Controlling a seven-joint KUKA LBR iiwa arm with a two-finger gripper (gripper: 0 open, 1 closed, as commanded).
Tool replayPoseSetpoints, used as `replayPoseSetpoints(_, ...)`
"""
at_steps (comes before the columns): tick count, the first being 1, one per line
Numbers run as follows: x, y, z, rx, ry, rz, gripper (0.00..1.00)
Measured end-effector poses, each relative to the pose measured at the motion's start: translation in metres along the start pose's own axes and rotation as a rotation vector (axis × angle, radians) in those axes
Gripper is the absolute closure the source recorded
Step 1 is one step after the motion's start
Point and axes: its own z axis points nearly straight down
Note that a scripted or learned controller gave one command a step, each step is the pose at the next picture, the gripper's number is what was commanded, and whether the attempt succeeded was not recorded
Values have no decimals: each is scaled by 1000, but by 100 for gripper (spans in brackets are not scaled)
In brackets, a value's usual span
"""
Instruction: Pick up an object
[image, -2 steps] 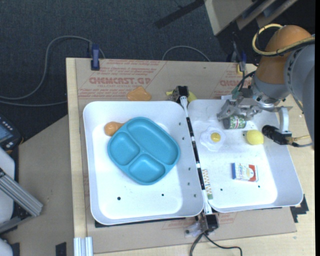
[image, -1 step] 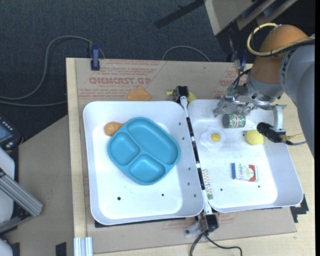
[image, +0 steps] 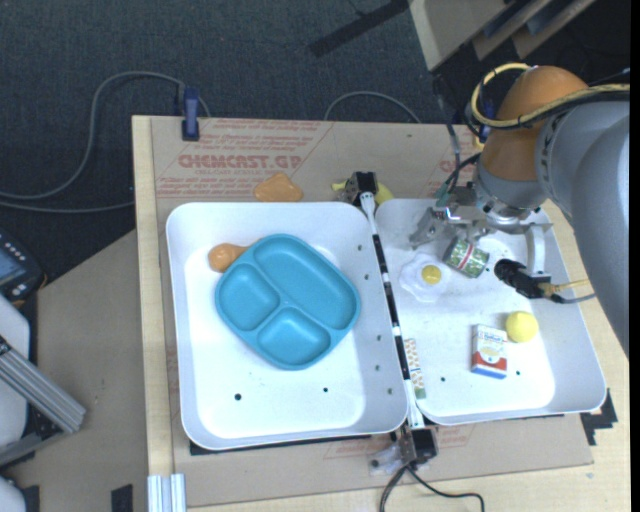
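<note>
Arm (image: 560, 130) over the right bin (image: 560, 385), gripper (image: 462, 238) low at its far end.
From above, the gripper sits right at a small green-and-white can (image: 466, 256) lying on its side; I cannot tell whether the can is held, or how the claw stands. Just left of the can lies a fried-egg toy (image: 426, 275). Nearer the front of that bin, a yellow ball (image: 520, 326) rests beside a small red-and-white box (image: 490, 352). The left bin (image: 200, 390) holds a blue divided plate (image: 287, 300), with an orange piece (image: 223, 257) touching its far-left edge.
</note>
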Motion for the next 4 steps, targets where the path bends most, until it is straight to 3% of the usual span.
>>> replayPoseSetpoints(1, -1, -26, 0, 3, 0, 3, 0)
replayPoseSetpoints(2, -1, -24, -11, -3, -1, 3, 100)
replayPoseSetpoints(3, 67, -78, -106, -4, 2, -3, 100)
replayPoseSetpoints(4, 63, -78, -100, 1, 0, 2, 0)
